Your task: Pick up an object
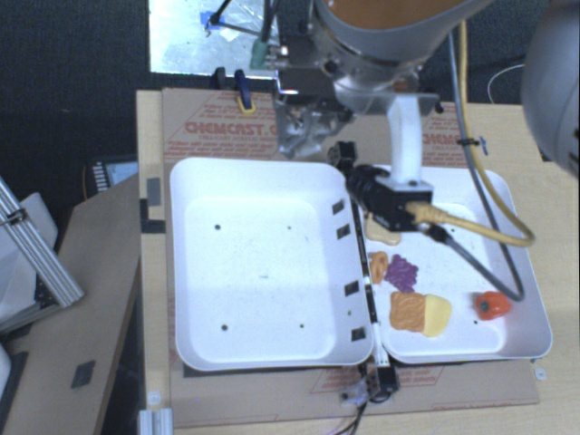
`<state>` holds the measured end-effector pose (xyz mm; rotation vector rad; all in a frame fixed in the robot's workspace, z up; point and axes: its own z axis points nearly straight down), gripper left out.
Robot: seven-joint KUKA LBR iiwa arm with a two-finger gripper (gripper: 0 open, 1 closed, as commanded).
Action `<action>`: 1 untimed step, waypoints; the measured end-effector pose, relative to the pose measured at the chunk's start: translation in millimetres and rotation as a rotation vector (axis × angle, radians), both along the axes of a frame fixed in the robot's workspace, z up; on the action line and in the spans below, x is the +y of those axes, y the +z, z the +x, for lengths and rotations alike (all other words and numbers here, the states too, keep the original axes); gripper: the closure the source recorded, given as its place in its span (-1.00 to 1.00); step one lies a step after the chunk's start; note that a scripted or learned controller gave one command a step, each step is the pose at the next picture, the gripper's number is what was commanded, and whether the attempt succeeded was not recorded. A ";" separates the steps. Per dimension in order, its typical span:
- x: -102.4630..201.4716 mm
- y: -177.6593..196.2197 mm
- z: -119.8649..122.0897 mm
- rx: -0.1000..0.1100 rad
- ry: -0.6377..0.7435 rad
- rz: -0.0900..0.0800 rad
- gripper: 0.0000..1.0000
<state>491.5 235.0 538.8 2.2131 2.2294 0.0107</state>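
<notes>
The tomato [492, 305] is probably light and slick, best gripped across the middle; the claw's [304, 137] opening can't be told.

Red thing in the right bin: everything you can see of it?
The red thing is small, rounded and red-orange, like a toy tomato, with a dark patch on top, perhaps a stalk. It lies on the floor of the right bin toward its near right corner, apart from the orange-yellow toy. Looks like plastic.
</notes>
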 end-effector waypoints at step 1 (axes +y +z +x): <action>-0.6 -3.6 2.7 0.003 -0.003 -0.003 -1.00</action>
